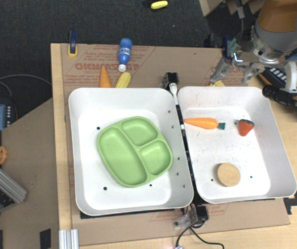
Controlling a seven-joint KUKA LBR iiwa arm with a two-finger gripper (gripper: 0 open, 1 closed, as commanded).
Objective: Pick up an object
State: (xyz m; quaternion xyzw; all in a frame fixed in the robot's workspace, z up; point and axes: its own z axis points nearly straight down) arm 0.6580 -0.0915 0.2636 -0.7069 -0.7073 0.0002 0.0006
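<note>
Orange plastic toy carrot (202,123), red toy strawberry (245,127) and tan round cookie-like disc (228,174) lie apart in the right white bin (278,154). Our gripper (234,72) hovers above that bin's far rim, fingers spread, grasping nothing. We judge this the approach step; next we must descend over one piece.

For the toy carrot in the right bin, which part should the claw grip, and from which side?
Probably grip the carrot from above at its thick orange middle, fingers closing across its width. It lies flat and lengthwise across the right bin, apart from the strawberry.
</note>
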